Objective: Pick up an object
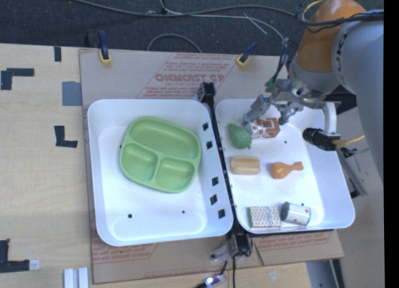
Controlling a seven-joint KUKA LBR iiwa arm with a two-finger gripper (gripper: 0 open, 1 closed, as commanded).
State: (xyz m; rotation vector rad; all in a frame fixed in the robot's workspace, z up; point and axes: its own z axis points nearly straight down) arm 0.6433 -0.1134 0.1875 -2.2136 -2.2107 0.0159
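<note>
The right bin (327,184) holds several small objects. A green leafy toy (239,136) lies near its left wall. A red and white carton (265,128) sits just right of it. A tan bread roll (245,166) and an orange drumstick (285,169) lie mid-bin. A small box (264,217) and a silver can (295,214) rest at the front. My gripper (272,111) hangs open over the back of the right bin. Its fingers straddle the space just above the carton, with nothing held between them.
The left bin (106,206) holds a green divided plate (161,154). A black divider (215,156) runs between the bins. Clamps (103,50) hold the cardboard base at the back. Cables (324,138) hang by the arm at the right.
</note>
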